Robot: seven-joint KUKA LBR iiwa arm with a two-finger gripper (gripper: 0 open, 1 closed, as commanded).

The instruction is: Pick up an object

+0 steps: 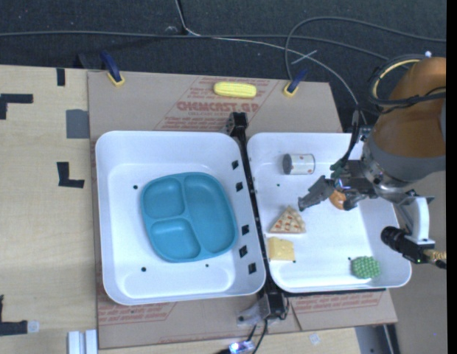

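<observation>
The gripper sits over the middle of the right bin, arm coming in from the right w/ its orange band up by the bin's right edge. Fingers look spread, one dark finger angling down-left toward the bin's centre, and a small orange object sits right at the finger roots; can't tell if it's pinched or just lying under the wrist, so I'd not count it as held. Nothing plainly between the tips. Other candidates in the same bin: a pizza-slice toy just below-left of the fingertips, a yellow cracker-like square near the front-left corner, a small grey can lying on its side toward the back edge, and a green bumpy ball at the front-right corner. Left bin carries a blue divided plate; a yellow corn-like piece lies on the cardboard behind both bins. Nearest pick is prob. the pizza slice: looks light, stiff plastic, flat & low, so likely slippery and hard to get under; best bet is closing across its two slanted sides near the wide crust end. The can should roll, so grip across its round body, not the ends. The orange bit is small, prob. light, easy to nudge away.
</observation>
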